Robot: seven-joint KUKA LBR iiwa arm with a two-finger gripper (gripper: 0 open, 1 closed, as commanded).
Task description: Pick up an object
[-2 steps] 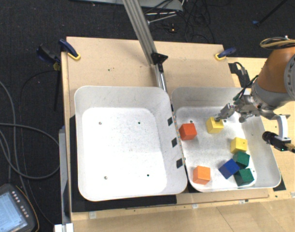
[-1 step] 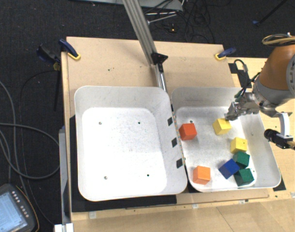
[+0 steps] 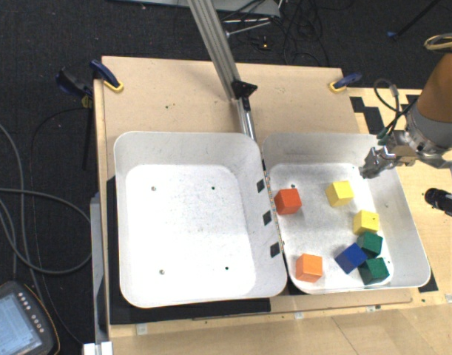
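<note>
**Gripper hung over the right bin's far edge**

A plywood bench (image 3: 299, 87) on dark carpet carried 2 white bins. The left bin (image 3: 185, 213) sat beside the right bin (image 3: 403, 228), which held 7 blocks: an orange-red cube (image 3: 288, 200), an orange cube (image 3: 309, 267), 2 yellow cubes (image 3: 340, 192) and (image 3: 366, 221), a blue cube (image 3: 351, 257) and 2 green cubes (image 3: 370, 242) and (image 3: 373, 271). The gripper (image 3: 373, 165) hovered near the bin's upper right rim, nothing visibly between its fingers; whether they were spread or pressed together could not be told.
</note>
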